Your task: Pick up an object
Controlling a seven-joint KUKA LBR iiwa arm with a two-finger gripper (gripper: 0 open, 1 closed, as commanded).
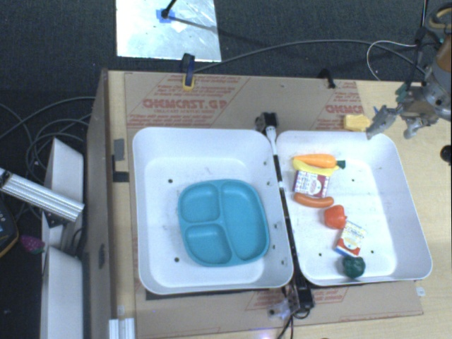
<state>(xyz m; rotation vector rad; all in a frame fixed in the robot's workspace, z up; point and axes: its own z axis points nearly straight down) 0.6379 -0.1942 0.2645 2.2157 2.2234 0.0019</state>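
My gripper (393, 123) hangs above the far right corner of the right bin (395, 189), its two fingers spread open with nothing between them. In that bin lie an orange carrot (316, 161), a white and maroon can (311, 183), a sausage (313, 201), a red pepper (335, 216), a small red and white carton (350, 239) and a dark green piece (352, 265). All of them lie to the left of and nearer than the gripper. A yellow piece (357, 123) rests on the bench just left of the gripper, outside the bin.
The left bin (155, 161) holds a blue divided plate (222, 221). A black clip (268, 122) sits at the far end of the seam between the bins. Cables run over the bench's far side and along the left.
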